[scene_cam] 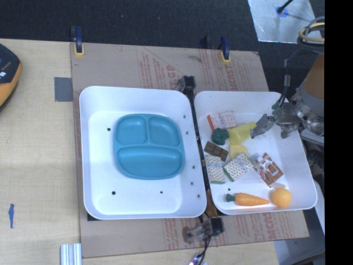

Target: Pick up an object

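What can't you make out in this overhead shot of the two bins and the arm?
- Hand: small and dark against the right bin; whether it holds anything cannot be told.
- Arm: cut off by the camera view's right edge.
- Printed packets: lettering too small to read.
- Yellow object: partly covered by the hand, so its shape is unclear.
- Yellow and black item: cut off by the left edge.

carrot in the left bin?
No. The carrot lies in the right bin, near its front edge beside the orange ball; the left bin holds the blue divided plate.
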